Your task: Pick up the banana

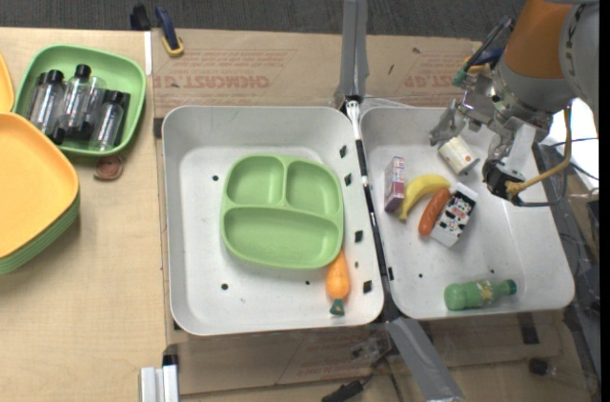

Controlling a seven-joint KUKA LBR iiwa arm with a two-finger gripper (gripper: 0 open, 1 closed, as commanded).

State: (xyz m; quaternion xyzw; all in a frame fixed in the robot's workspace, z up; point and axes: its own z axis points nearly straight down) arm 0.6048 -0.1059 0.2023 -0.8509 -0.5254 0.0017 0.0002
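Observation:
The yellow banana (421,191) lies curved in the right bin (534,267), near its middle. It rests between a pink and white carton (395,183) on its left and an orange-red sausage-shaped toy (434,211) on its right. My gripper (469,146) hangs over the bin's upper right part, just above and right of the banana's tip, apart from it. Nothing from the bin is seen in its grasp.
A white box with black print (455,217) sits right of the banana, and a green bottle (479,293) lies at the bin's front. The left bin (191,200) holds a green divided plate (282,211) and an orange carrot (337,278). A bottle tray (81,100) and orange plates (33,195) stand far left.

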